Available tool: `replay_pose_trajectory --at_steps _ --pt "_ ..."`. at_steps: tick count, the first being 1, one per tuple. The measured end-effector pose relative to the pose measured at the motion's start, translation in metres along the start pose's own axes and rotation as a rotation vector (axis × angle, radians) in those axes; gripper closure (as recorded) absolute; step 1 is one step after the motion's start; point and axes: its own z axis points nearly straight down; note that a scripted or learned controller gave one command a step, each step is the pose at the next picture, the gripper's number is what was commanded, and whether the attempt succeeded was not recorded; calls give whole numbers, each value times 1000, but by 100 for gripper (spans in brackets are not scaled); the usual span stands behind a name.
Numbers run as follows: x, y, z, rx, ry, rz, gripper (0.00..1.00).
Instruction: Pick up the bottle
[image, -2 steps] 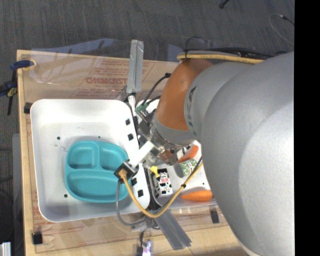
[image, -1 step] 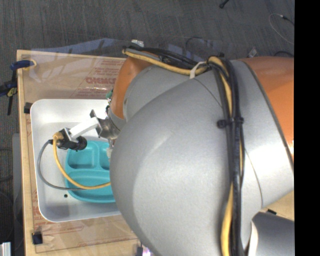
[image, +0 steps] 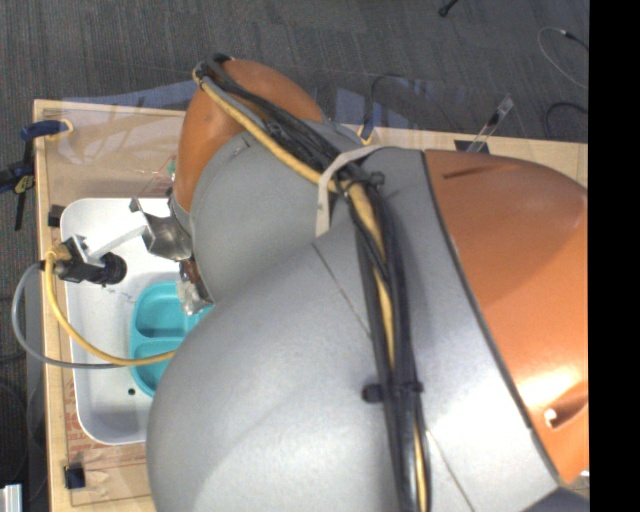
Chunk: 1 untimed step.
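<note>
The arm (image: 400, 330) masks most of the left bin (image: 90, 410), gripper state cannot be told, no bottle identifiable: risk of grabbing the teal container (image: 155, 330) instead.

Arm (image: 330, 330): I see its grey bulk reaching in from the right, close under the camera.
Wrist (image: 215, 130): orange band, bent downward.

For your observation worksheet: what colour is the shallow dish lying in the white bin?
Turquoise; the dish shows in the camera view, beside the arm.
</note>
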Motion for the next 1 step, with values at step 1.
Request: replay_pose_trajectory --at_steps 1 --pt "-42 -16 -78 2 0 -244 100"
